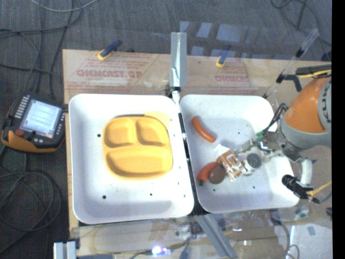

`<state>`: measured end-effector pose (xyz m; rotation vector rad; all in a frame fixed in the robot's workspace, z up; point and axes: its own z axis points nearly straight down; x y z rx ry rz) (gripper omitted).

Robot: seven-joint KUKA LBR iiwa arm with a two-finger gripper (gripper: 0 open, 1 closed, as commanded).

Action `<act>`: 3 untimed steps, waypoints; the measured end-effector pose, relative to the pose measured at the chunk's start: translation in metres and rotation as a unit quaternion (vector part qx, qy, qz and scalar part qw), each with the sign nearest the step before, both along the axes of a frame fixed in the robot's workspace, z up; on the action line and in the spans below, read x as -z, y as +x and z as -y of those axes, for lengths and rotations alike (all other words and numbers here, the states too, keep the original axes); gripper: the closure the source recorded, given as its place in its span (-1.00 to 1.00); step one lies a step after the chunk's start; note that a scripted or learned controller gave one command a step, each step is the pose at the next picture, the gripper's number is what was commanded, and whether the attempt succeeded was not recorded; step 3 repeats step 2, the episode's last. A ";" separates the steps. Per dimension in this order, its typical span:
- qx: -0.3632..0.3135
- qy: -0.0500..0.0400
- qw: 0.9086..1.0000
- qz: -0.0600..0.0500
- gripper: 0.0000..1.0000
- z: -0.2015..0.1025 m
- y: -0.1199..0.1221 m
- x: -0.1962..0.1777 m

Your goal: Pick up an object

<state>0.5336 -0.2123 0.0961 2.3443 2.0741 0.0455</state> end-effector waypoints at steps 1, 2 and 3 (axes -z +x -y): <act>0.000 -0.005 1.000 -0.003 1.00 0.003 -0.003 -0.005; -0.002 -0.003 1.000 -0.003 -1.00 -0.001 -0.002 -0.005; -0.002 -0.003 1.000 -0.003 -1.00 -0.001 -0.002 -0.005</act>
